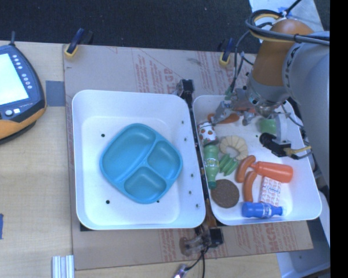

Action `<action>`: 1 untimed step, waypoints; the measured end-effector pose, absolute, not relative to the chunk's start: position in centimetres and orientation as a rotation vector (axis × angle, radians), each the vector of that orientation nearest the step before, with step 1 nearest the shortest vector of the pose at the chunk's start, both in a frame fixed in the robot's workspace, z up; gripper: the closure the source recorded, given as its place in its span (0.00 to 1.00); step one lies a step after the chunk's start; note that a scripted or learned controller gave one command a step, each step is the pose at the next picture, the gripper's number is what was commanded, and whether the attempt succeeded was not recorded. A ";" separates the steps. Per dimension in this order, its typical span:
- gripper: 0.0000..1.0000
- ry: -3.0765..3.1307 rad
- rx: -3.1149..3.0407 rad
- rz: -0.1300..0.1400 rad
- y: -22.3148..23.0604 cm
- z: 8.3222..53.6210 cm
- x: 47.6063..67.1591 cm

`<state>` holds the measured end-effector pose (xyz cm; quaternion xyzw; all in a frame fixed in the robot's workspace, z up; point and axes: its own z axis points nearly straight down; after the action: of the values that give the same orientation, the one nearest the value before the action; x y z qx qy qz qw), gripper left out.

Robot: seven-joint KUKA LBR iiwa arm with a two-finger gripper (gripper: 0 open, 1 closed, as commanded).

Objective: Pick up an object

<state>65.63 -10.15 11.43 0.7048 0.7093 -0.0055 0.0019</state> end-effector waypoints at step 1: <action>0.00 2.215 2.211 -0.008 -10.4 9.6 65.8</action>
<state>65.78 -10.40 9.56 0.7064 0.7078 -0.0026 0.0058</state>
